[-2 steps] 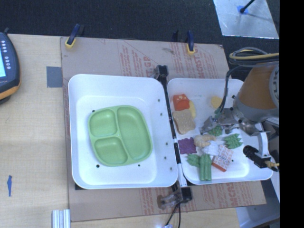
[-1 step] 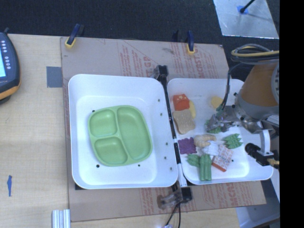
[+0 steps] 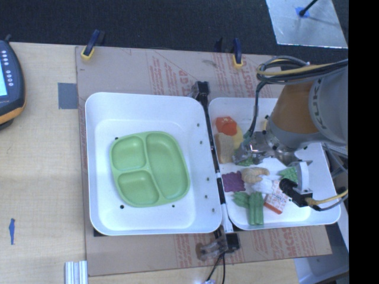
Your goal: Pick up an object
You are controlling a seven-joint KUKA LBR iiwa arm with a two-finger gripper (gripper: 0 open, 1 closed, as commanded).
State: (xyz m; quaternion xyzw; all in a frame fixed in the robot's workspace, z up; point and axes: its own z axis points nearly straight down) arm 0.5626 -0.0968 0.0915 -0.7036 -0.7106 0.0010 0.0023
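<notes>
Toy food pile [image 3: 251, 179] under claw [image 3: 247, 152]; cardboard's [image 3: 172, 70] red print unreadable.

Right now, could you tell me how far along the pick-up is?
Done: the arm has reached over the right bin, with the claw low among the pile of objects. In hand: nothing visibly lifted. Left: grasp and raise one item. The green tray sits alone in the left bin.

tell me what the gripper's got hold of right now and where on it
It cannot be told. The gripper is low over the right bin, among the small items by the tan block, but the view shows nothing clearly between its fingers.
</notes>
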